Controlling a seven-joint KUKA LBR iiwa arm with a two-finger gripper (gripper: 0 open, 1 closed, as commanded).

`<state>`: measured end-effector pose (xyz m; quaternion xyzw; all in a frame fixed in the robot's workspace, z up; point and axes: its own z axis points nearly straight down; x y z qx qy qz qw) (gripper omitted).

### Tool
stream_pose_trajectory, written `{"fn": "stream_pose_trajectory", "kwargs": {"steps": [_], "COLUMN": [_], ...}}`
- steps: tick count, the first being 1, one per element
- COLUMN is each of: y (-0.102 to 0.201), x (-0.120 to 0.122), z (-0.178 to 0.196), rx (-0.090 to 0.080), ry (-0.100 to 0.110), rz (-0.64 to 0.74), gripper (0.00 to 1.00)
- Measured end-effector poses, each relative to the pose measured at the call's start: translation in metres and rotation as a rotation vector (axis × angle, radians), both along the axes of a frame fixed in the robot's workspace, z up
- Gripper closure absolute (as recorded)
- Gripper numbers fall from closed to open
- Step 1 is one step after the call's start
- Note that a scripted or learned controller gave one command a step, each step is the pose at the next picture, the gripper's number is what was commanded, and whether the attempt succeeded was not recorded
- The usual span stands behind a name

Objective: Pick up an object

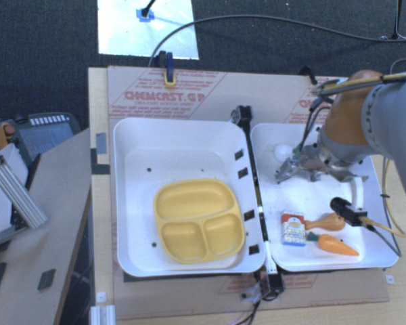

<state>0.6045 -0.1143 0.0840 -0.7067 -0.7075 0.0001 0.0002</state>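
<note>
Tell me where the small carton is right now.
The small carton lies in the right bin, near its front edge, just left of the orange carrot and below the gripper in the camera view.

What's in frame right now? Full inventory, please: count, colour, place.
bins: 2, white, side by side on the bench
divided tray: 1, yellow, three compartments, in the left bin
small carton: 1, red and white, front of the right bin
carrot: 1, orange, front of the right bin, right of the carton
tan squash-shaped item: 1, just behind the carrot
round white object: 1, back left of the right bin, beside the claw
yellow clamp: 1, on the board behind the left bin
arm: 1, grey with an orange band, reaching in over the right bin
claw: 1, metallic, low over the right bin floor
</note>
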Motion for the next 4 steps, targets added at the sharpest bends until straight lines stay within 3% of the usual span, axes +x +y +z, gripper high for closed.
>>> {"fn": "stream_pose_trajectory", "kwargs": {"steps": [1, 3, 4], "y": [0.0, 0.007, 0.007], "x": [0.001, 0.013, 0.014], "z": [0.012, 0.133, 0.14], "rx": [-0.001, -0.001, -0.001], "ry": [-0.004, -0.007, -0.004], "rz": [0.0, 0.004, 0.004], "gripper": [1.0, 1.0, 1.0]}}
